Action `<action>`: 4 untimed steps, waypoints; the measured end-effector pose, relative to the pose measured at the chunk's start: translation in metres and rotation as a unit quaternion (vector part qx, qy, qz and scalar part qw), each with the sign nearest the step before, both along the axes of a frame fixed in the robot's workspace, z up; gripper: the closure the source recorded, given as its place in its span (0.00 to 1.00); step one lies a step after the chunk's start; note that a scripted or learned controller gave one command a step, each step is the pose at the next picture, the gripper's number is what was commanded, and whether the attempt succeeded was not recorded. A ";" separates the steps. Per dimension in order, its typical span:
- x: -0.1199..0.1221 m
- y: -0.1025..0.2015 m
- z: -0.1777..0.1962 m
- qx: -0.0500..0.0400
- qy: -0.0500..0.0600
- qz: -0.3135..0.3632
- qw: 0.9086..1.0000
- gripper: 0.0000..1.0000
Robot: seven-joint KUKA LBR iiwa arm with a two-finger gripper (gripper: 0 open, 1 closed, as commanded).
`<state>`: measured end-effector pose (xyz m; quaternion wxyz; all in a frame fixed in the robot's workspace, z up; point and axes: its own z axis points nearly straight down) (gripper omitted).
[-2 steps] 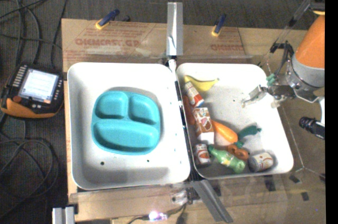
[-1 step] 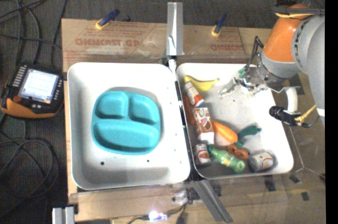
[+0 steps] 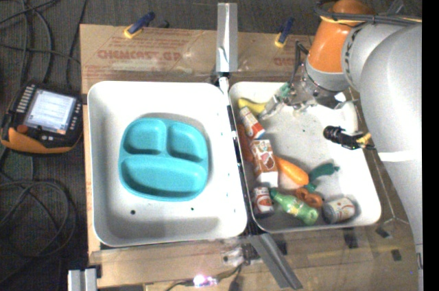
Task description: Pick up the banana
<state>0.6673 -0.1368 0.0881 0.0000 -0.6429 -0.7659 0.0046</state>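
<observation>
Camera view showed the banana (image 3: pixel 251 105) in the far left corner of the right bin (image 3: pixel 357 176) — the hand (image 3: pixel 278 103) hovered just beside the banana, reaching toward it; whether its fingers were open or shut, I could not tell

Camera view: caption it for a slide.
Gripper poised beside the banana in the right bin; blue tray sits in the left bin.

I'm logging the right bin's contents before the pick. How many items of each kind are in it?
Banana: 1
Carrot: 1
Green bottle: 1
Cans: 2
Cartons: 2
Total: 7, though the clutter near the carrot's green top may hide more.
</observation>
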 end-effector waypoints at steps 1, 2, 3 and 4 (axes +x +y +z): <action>0.002 0.028 0.001 -0.001 -0.005 0.050 0.999 0.00; -0.001 0.027 0.009 -0.002 0.001 0.051 0.999 1.00; 0.000 0.022 0.132 0.003 -0.002 0.063 0.998 1.00; 0.000 -0.035 0.187 0.002 -0.001 -0.002 1.000 1.00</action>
